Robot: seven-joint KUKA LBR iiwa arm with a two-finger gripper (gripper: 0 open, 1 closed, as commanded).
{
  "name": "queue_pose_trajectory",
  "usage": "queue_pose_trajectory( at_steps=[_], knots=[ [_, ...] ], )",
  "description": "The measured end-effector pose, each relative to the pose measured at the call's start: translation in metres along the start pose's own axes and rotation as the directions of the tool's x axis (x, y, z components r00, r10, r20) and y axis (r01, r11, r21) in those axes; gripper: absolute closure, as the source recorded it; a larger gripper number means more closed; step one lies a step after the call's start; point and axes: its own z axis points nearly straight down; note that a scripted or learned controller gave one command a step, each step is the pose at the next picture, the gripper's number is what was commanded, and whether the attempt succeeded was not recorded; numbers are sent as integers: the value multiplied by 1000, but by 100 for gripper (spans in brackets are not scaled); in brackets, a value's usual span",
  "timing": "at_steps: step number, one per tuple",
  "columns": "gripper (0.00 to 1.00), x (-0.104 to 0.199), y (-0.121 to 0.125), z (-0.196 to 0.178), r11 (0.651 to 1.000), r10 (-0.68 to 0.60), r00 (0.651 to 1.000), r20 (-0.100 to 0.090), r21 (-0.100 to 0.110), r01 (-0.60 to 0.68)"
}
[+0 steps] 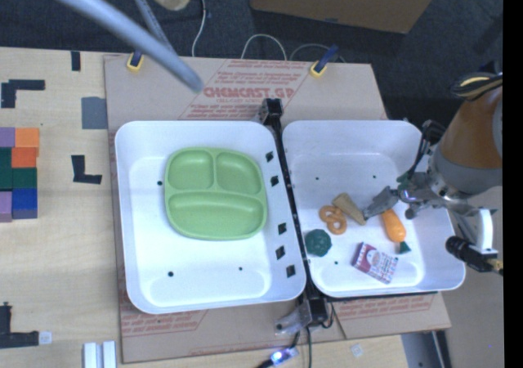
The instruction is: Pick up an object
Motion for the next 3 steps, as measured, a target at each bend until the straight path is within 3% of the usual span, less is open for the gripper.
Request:
queue_pose_trajectory(
  at_steps=[1, 2, 3],
  knots=[
    [0, 0, 0, 49, 1000, 0, 1000, 4, -8, 0],
    [100, -1, 1, 37, 1000, 0, 1000, 6, -10, 0],
    [100, -5, 10, -16, 1000, 0, 1000, 4, -11, 0]
  ],
)
